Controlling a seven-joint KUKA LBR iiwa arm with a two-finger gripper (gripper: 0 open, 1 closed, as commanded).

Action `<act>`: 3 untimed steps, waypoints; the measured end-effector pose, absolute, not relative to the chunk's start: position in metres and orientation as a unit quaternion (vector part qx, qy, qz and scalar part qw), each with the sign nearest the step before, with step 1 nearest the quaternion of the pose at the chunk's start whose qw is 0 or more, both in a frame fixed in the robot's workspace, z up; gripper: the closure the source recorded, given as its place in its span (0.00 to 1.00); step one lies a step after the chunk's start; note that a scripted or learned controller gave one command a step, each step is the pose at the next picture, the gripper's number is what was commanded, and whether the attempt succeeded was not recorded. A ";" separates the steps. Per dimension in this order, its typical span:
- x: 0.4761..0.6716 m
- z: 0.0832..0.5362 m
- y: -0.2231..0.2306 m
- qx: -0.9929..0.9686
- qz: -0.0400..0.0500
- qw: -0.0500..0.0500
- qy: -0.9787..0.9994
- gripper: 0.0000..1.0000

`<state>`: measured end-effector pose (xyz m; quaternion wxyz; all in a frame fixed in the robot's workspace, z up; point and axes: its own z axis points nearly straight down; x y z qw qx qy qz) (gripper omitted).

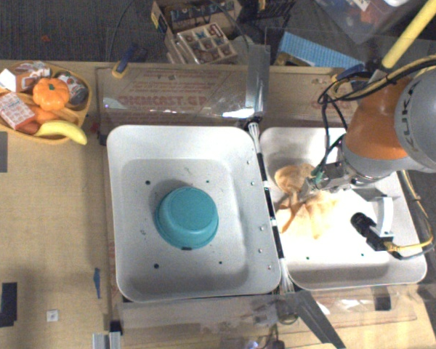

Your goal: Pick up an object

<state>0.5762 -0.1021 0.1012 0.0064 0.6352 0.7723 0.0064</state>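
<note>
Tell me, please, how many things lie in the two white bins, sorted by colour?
Teal: 1, the upturned bowl in the left bin.
Tan or orange: 2, the pale tan item and the pale orange item in the right bin.
Total: 3.

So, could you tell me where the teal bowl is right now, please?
The teal bowl sits upside down near the middle of the left bin, across the divider from the gripper over the right bin.
</note>
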 end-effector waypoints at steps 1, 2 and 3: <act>0.580 0.092 -0.107 0.719 0.005 0.005 0.695 1.00; 0.559 0.093 -0.112 0.596 0.006 0.009 0.803 1.00; 0.620 0.184 -0.061 0.580 0.000 0.000 0.815 1.00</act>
